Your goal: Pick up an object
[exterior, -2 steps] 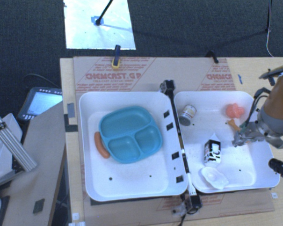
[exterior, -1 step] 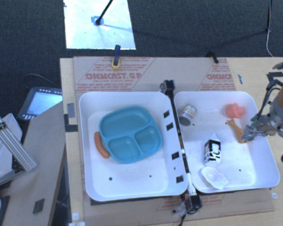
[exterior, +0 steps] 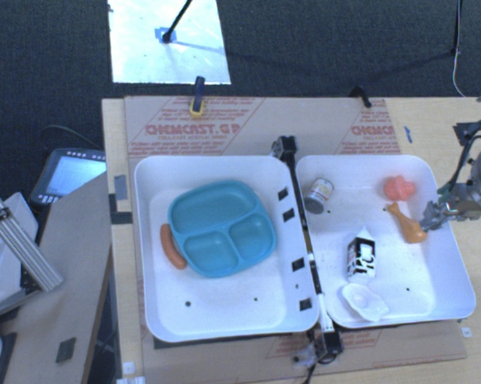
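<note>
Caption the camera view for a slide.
Gripper at the right bin's edge beside an orange toy; blue divided plate in the left bin.

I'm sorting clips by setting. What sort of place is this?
Probably a robotics lab bench: two white bins side by side holding toy items like a blue divided plate, with a gripper reaching in.

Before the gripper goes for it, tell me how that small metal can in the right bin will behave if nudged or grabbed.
The can appears to lie on its side, so a nudge would probably send it rolling across the right bin. Its shiny, curved wall looks smooth, so it may slip out of a loose pinch. It looks rigid and unlikely to deform when squeezed.
</note>
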`<action>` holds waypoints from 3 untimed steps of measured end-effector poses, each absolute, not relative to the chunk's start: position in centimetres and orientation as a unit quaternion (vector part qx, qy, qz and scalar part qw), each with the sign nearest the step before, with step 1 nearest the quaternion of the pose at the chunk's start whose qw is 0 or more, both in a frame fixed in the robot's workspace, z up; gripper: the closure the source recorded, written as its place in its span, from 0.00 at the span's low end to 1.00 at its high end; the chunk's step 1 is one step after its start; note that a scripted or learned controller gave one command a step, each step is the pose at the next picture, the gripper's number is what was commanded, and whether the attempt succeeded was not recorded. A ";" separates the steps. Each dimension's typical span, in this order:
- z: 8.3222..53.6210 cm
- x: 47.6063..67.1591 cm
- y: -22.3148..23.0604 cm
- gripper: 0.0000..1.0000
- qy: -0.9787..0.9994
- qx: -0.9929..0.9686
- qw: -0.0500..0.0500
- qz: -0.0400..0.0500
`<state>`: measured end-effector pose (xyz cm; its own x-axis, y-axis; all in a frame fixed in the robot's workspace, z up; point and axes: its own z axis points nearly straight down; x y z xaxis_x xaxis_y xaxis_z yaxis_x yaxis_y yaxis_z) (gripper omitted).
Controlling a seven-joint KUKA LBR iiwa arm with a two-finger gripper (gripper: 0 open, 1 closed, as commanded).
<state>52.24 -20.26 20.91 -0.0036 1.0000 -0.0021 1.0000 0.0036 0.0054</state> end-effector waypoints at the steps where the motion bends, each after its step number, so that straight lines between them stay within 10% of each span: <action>1: 21.1 53.2 -15.1 1.00 0.710 0.704 0.001 0.002; 3: 23.0 57.2 -6.3 1.00 0.710 0.704 0.001 0.002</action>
<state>57.23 -6.27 22.98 -0.0089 1.0000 0.0006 1.0000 0.0089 0.0046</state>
